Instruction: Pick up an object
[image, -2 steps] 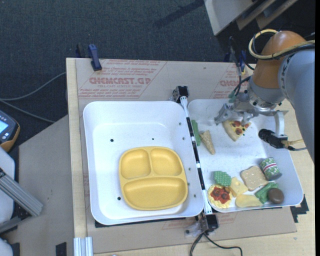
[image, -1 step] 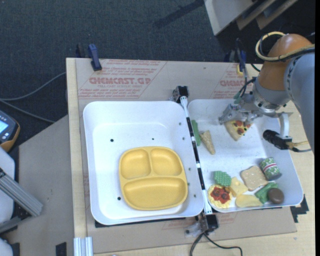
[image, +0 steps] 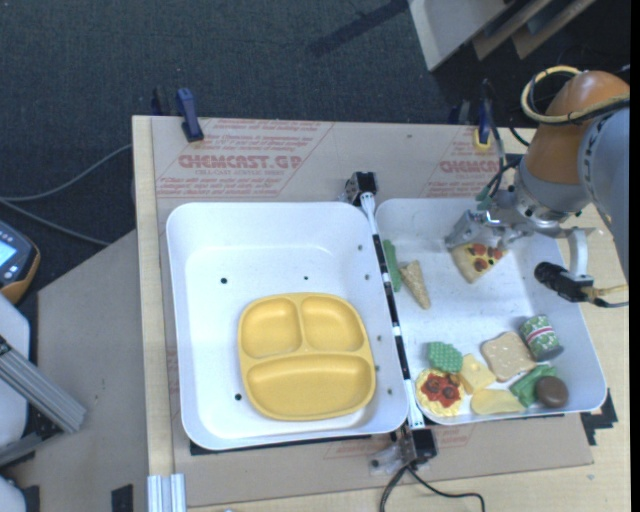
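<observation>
Sitting near the back of the right bin (image: 590, 345), the pizza slice (image: 478, 260) lay directly under the gripper (image: 480, 236); whether the fingers were apart or closed could not be told. It looked flat and wedge-shaped, yellow with red spots, so a shallow pinch could have slid off.

You've got loads of open floor in the left bin (image: 190, 300) all around the yellow divided plate (image: 305, 355), mostly along its far and left sides. The right bin (image: 590, 350) is tighter: the near end is packed with toy food (image: 490, 375) and a small can (image: 540, 337), all touching or just beside each other. There's a clear patch mid-bin, between the cone-shaped piece (image: 415, 285) by the divider and the pizza slice (image: 477, 260) under the tool (image: 480, 235).
</observation>
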